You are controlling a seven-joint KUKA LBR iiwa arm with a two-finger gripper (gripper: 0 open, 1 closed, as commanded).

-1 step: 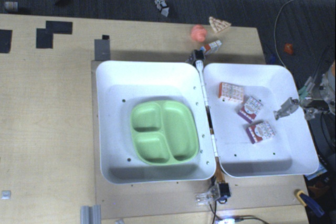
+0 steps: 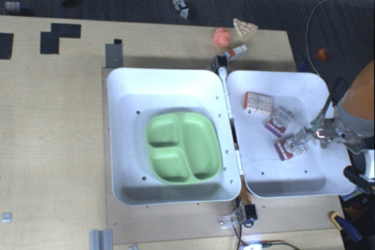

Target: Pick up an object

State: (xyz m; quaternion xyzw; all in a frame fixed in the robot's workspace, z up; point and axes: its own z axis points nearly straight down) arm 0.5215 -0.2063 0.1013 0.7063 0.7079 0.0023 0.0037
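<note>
Smooth green tray [image 2: 183, 147] (three compartments) in left bin [image 2: 126, 96].

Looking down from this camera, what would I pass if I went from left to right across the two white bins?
Left bin → green divided tray → right bin → red-and-white packet → small wrapped packets → end effector on the grey arm.

Arm [image 2: 360, 111] cut off at right edge; tool [image 2: 304, 136] fingers blurred, indistinct.

No text, label or number is legible on the packets [image 2: 258, 103] or elsewhere.
</note>
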